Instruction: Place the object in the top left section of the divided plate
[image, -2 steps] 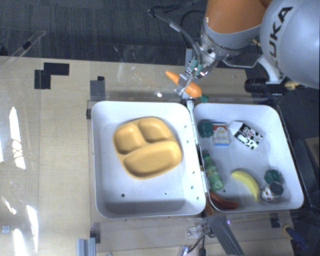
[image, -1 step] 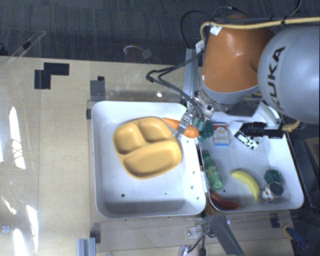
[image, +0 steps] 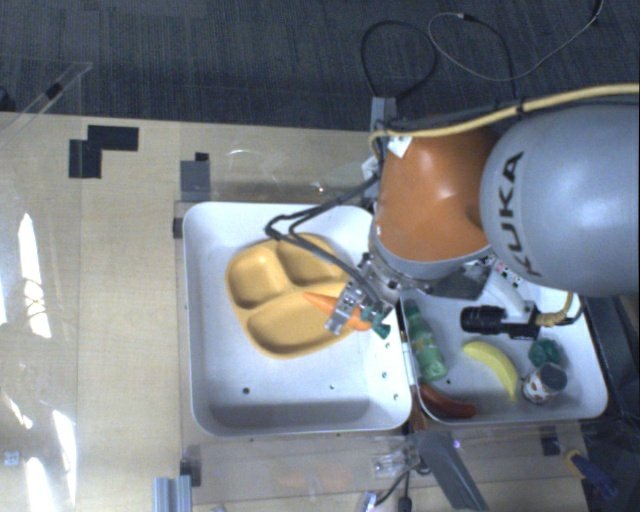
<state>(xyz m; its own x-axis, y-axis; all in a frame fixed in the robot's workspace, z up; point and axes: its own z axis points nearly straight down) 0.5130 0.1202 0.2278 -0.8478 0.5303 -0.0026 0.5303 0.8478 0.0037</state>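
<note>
Bright, even light falls from above, with soft shadows inside the shallow white left bin (image: 290, 405). Pale streaks of glare lie on the clear sheet over the light wooden bench (image: 40, 290). The big grey and orange arm (image: 500, 190) looks slightly soft; the picture is grainy overall.

We see a yellow divided plate (image: 272, 295) in a white bin (image: 215, 330), and an orange object (image: 322, 300) just beside the silver fingers (image: 345, 312). Past the fingers, a second white bin (image: 590, 385) holds a yellow banana (image: 494, 366), a green bottle (image: 427, 350) and a red piece (image: 447, 404). The surface (image: 100, 300) is pale wood.
</note>
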